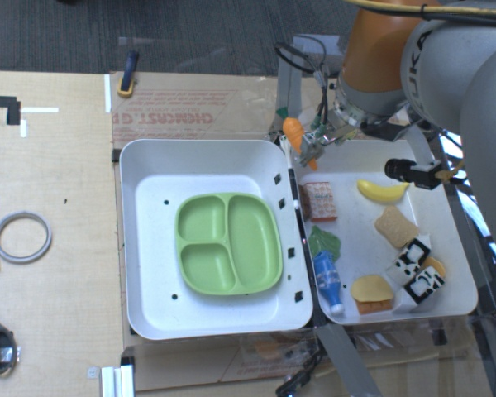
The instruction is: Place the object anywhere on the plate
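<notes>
**Carrot at the fingers above the bins' back edge**

The gripper [307,143] hangs over the back of the two bins, near where they meet, and a small orange carrot [293,132] sits between its fingers, upright and partly hidden by the metal parts around it. The fingers look closed narrowly on it. Above them the wrist rises into the orange band [379,35] and the grey arm [463,64], which comes in from the right.

Below and to the left, the left bin [136,246] holds the green plate [230,244], a three-compartment dish lying flat near the bin's middle, well apart from the carrot.

The right bin [455,304] carries the other things: a pink wafer-like block [320,200] near its left wall, a green leafy piece [323,242] beneath it, and a blue bottle [327,281] lying along the same wall. A banana [382,190] lies near the back, a slice of bread [394,226] just beside it, two black-and-white cubes [418,271] near the right wall, and a burger-like sandwich [372,293] at the front.

On the wooden counter [58,180] to the left lies a roll of tape [20,236].
</notes>
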You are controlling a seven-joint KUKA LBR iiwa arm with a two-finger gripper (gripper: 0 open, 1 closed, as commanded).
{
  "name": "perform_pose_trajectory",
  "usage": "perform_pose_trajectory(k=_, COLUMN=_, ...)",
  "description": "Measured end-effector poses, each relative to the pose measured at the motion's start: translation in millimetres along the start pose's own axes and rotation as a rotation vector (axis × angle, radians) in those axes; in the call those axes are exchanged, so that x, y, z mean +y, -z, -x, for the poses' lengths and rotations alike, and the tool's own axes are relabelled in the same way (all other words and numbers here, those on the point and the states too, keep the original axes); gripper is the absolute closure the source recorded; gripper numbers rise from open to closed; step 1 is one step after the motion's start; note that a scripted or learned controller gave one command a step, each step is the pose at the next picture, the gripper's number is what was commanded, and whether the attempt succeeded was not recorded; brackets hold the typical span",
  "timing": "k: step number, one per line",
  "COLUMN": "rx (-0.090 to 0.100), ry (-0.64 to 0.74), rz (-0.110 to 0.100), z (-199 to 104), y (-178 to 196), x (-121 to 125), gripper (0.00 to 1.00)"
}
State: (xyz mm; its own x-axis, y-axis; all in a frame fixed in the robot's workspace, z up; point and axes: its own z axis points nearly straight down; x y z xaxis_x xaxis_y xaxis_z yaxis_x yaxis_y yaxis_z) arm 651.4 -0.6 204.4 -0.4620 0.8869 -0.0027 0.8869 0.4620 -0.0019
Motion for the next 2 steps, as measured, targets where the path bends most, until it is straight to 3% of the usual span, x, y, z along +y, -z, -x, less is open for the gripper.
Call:
perform_pose_trajectory(k=1, rx=0.002, ry=-0.019, rz=0.0, z=-112, y=107, x=-47, gripper=1.0)
perform_pose_trajectory(k=2, rx=0.003, ry=0.126, rz=-0.002, z=-195, y=-5, x=-45, gripper=1.0)
